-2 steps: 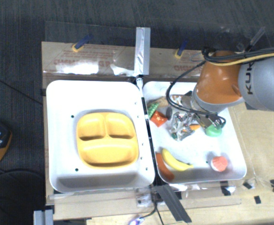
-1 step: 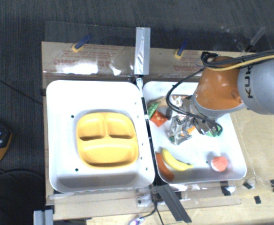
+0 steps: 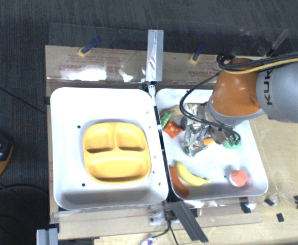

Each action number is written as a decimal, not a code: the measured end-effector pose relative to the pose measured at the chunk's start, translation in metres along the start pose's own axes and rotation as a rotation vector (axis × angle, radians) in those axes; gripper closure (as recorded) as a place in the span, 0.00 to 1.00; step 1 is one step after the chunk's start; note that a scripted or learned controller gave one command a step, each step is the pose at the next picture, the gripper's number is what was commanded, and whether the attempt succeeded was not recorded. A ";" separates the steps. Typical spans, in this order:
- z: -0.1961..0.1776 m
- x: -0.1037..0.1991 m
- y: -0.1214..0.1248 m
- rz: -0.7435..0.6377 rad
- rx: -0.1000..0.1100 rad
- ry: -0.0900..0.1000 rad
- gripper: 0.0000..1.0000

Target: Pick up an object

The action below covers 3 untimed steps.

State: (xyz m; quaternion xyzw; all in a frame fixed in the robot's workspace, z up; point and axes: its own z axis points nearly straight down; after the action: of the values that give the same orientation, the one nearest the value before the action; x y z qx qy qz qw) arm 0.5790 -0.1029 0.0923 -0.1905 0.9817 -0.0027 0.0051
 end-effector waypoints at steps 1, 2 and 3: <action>0.001 -0.030 -0.007 -0.134 0.000 0.000 0.00; -0.001 -0.021 -0.001 0.005 0.003 -0.011 0.00; -0.001 -0.015 0.002 0.076 0.002 -0.013 0.00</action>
State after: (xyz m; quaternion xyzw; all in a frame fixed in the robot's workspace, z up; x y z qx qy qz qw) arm 0.5917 -0.0954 0.0931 -0.1533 0.9881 -0.0024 0.0118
